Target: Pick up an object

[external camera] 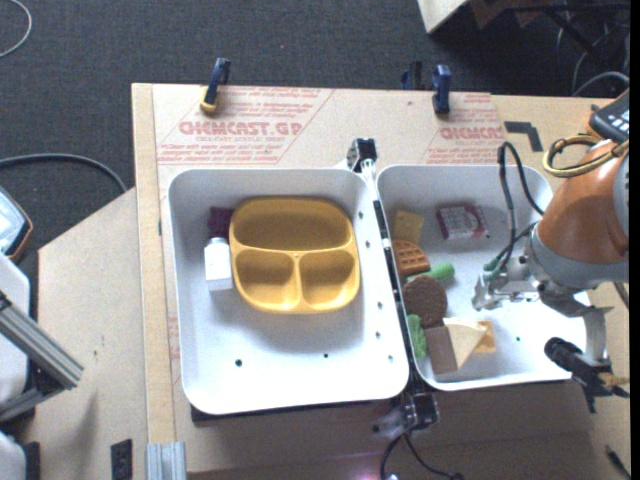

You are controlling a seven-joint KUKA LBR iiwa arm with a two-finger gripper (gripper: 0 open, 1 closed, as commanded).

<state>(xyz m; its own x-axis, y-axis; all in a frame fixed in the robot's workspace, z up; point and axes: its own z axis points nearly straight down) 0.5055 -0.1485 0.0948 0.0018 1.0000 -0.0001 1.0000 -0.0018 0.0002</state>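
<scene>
Around my table (300, 118) lies a dark carpeted floor (100, 38). The table's top is a pale board with red lettering, clamped at its far edge by two clamps (215, 80). A thin white cable (20, 23) curls on the floor at far left.

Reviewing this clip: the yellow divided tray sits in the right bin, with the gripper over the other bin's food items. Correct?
Not quite. The camera view shows the yellow divided tray in the left bin; the gripper is over the right bin and its food items.
</scene>
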